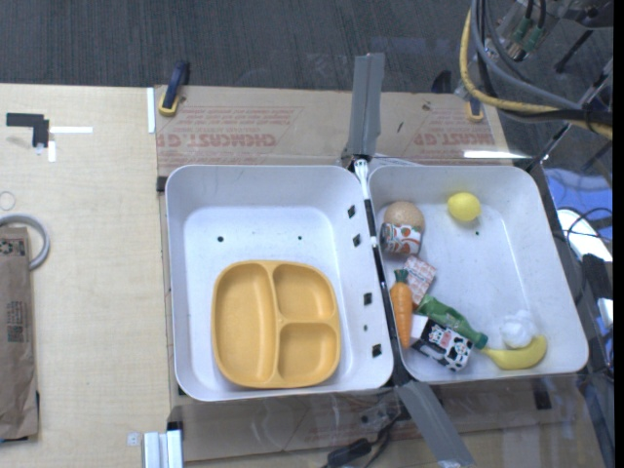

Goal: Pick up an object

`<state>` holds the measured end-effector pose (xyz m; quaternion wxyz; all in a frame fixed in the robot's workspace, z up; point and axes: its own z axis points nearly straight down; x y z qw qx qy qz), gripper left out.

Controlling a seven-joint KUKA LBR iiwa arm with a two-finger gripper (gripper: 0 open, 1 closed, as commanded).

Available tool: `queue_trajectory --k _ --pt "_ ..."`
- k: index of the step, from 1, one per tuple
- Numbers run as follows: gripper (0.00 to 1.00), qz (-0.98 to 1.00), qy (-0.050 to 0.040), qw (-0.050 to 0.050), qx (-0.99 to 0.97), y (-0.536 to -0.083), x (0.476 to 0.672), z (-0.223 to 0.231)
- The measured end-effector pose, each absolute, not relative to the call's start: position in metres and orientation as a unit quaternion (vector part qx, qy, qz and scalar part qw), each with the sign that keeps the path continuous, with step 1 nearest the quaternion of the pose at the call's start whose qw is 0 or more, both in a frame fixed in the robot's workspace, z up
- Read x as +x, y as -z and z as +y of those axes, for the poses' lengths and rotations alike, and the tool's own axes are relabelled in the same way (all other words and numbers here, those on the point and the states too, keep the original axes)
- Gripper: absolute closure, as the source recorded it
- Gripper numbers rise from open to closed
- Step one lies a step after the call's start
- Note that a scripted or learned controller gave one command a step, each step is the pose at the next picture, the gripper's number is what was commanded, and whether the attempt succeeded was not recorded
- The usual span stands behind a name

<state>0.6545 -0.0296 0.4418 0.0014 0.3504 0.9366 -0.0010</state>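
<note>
The right bin holds several small items. A yellow ball lies near its back. A tan and white round item rests by the left wall. Below it lie a small checked packet and an orange carrot. A green item and a black and white carton sit at the front. A white lump touches a yellow banana in the front right corner. Cables and arm parts hang at the top right, above the bench.
The left bin holds a yellow divided plate with three compartments. A grey post rises behind the seam between the bins. A brown paper bag lies on the bench at far left.
</note>
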Motion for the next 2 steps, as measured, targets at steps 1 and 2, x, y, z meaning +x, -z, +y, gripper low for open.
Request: queue_trajectory --k 1,2 --pt "1.00 0.952 0.0008 0.000 0.307 -0.394 0.628 0.032" --pt "1.00 0.983 0.0003 0.001 0.182 -0.319 0.588 0.012"
